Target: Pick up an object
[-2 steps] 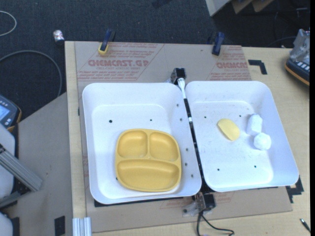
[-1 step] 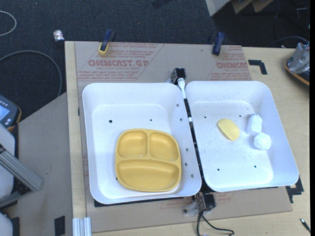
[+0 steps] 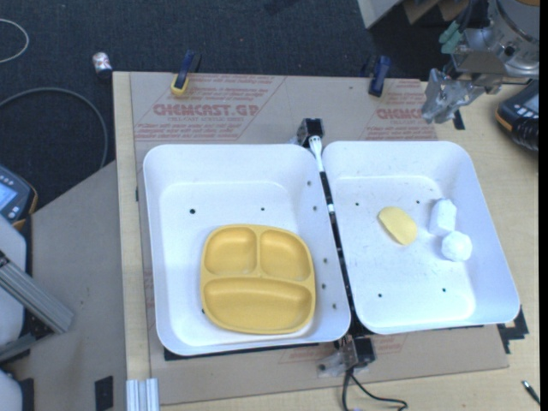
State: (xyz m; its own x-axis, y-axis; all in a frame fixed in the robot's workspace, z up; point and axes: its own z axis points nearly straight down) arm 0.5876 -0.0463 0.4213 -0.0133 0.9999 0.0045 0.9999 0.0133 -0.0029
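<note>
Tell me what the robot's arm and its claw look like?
The arm is a fat, round tube in shiny silver-grey, with an orange band at the top corner of the picture. Its gripper is made of grey metal pieces, with thin metal fingers pointing down. A small greenish part sits on the gripper's side.

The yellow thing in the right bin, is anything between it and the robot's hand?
Nothing visible blocks it. The hand hangs above the right bin's far corner. The yellow thing lies open on the bin floor, with two white lumps beside it, apart from it.
</note>
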